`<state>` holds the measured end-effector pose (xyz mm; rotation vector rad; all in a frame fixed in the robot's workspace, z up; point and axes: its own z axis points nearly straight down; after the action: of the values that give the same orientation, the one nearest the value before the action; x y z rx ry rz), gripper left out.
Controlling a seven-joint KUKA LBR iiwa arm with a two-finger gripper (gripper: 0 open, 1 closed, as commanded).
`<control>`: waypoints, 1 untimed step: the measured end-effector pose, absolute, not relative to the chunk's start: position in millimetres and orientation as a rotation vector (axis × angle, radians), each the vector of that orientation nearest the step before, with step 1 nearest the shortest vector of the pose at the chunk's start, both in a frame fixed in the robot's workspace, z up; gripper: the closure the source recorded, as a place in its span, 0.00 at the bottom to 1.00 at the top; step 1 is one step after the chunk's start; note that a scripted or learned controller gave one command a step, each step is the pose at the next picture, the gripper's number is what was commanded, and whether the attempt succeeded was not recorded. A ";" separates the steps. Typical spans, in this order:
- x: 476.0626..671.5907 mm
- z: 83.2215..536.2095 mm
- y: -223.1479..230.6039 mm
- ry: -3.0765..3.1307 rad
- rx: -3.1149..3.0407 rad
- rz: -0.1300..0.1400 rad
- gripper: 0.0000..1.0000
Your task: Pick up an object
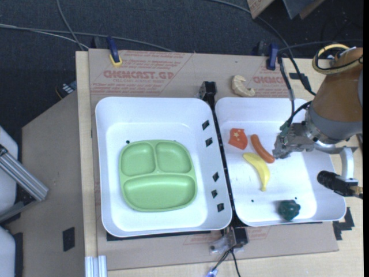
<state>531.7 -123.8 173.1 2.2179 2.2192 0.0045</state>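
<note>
Gripper (281, 147) low over the right bin (323, 212), metal tip just beside the right end of a slim orange-red carrot-like piece (262, 149) near the bin's middle; finger spread too blurred to tell, nothing visibly held. Curved glossy yellow banana (259, 168) just below the carrot, blocky red piece (238, 138) toward the upper left corner, lumpy dark green piece (289, 209), perhaps broccoli, by the bottom edge. Smooth pale green three-compartment plate (157, 175) flat in the left bin (109, 120).
</note>
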 end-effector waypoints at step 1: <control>534.2 237.5 -127.0 2.218 2.215 0.007 1.00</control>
<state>534.2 -127.0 237.5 2.2151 2.2178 0.0073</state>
